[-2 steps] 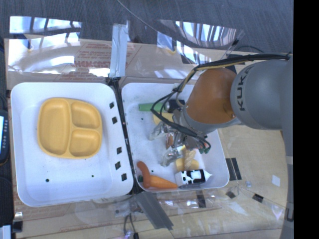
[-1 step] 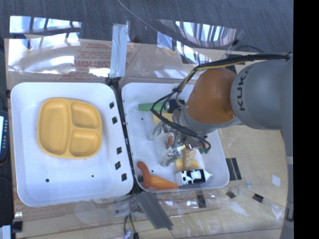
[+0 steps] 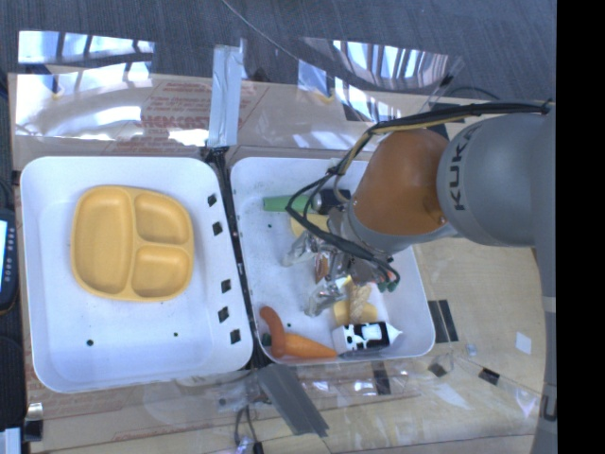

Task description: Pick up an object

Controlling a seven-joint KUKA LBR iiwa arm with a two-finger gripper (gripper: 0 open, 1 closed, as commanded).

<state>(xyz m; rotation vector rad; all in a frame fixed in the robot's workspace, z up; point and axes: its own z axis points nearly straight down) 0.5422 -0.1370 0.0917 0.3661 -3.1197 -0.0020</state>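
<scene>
My gripper (image 3: 321, 270) hangs low inside the right bin (image 3: 255, 253), its metal fingers among the objects at the bin's middle. An orange carrot (image 3: 304, 347) and a reddish sausage-like piece (image 3: 272, 322) lie at the bin's front edge. A black-and-white cow-patterned item (image 3: 364, 337) sits beside them, with a pale yellow piece (image 3: 360, 301) just behind it. A green piece (image 3: 276, 202) lies at the back, and a yellow object (image 3: 301, 225) is partly hidden under the wrist. Whether anything sits between the fingers is hidden.
The left bin (image 3: 47, 282) holds a yellow divided plate (image 3: 132, 242). The arm's orange band (image 3: 402, 183) and grey body cover the right bin's right side. Black cables loop over the wrist. Grey tape and cardboard lie behind the bins.
</scene>
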